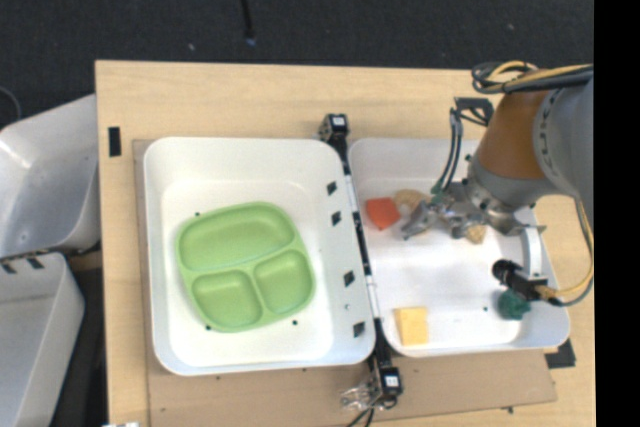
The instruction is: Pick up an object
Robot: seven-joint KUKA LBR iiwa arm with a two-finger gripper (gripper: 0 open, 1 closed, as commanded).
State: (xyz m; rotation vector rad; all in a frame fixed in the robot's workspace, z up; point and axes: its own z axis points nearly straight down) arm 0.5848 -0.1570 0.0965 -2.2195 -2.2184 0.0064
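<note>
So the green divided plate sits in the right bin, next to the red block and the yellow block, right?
Not quite. The camera view shows the green divided plate in the left bin, by itself. The red block and the yellow block lie in the right bin, where the pincer reaches.

A light wooden bench [250, 100] is carrying two shallow white bins lying side by side. The left bin [160, 315] is sitting just left of the right bin [470, 340], their inner walls meeting along a row of small black clips [352, 250].
</note>
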